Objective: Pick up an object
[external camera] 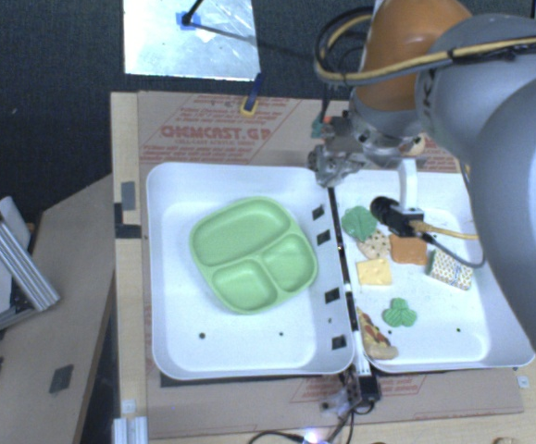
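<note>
My gripper hangs over the back end of the divider between the two bins, with nothing visibly held. In the right bin, just right of the gripper and nearer the camera, lies a green leafy piece. A speckled cracker, an orange block and a yellow cheese square lie close together in front of it. A patterned block sits further right. A green broccoli piece and a pizza-like slice lie near the front.
A green divided plate lies in the middle of the left bin. The grey arm covers the right bin's far right side. A shiny sheet lies behind the bins.
</note>
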Controlling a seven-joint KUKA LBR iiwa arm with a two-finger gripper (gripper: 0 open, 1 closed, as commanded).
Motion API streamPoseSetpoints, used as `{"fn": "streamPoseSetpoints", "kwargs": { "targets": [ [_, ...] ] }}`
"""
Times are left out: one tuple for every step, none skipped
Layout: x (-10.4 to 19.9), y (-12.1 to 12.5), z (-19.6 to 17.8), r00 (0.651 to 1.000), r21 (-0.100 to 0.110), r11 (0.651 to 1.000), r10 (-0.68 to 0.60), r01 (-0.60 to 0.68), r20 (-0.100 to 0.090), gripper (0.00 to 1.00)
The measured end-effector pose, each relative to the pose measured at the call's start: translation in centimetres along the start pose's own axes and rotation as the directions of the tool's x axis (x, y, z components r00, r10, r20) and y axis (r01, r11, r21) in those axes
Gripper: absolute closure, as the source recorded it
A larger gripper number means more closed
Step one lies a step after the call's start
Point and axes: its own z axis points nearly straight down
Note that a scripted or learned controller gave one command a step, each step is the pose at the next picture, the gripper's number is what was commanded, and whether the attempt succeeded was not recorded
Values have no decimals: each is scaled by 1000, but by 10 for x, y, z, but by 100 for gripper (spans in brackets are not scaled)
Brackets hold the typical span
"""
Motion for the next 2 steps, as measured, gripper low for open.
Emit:
{"fn": "streamPoseSetpoints", "kwargs": {
  "targets": [
    [22,17,-3,1000,2,1000,2,-2,1,100],
    [34,17,10,1000,5,1000,2,-2,2,100]
  ]
}}
